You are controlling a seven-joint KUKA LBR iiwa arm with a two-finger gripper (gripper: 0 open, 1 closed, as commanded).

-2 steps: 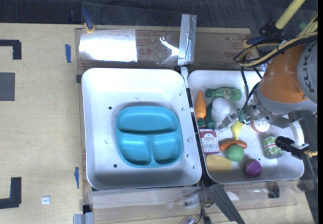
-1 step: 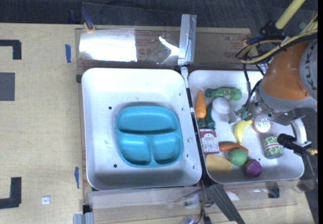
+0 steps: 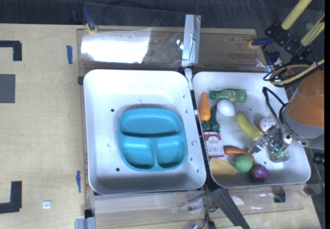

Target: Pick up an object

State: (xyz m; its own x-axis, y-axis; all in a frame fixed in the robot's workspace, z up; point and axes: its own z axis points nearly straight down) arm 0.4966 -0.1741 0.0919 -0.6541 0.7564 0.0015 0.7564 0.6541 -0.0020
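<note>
Tool (image 3: 268, 143) low in right bin (image 3: 299, 174), just beside banana (image 3: 249, 126); finger state impossible to tell; nothing visibly pinched. Risk: toys crowded, green ball (image 3: 243, 162), purple piece (image 3: 259, 173), carrot (image 3: 205, 107) near; tool may nudge neighbours or close on nothing; blue tray (image 3: 152, 137) sits in left bin.

Teal tray (image 3: 151, 137); white bins (image 3: 98, 119); yellow banana (image 3: 248, 126); purple grape (image 3: 259, 173).
</note>
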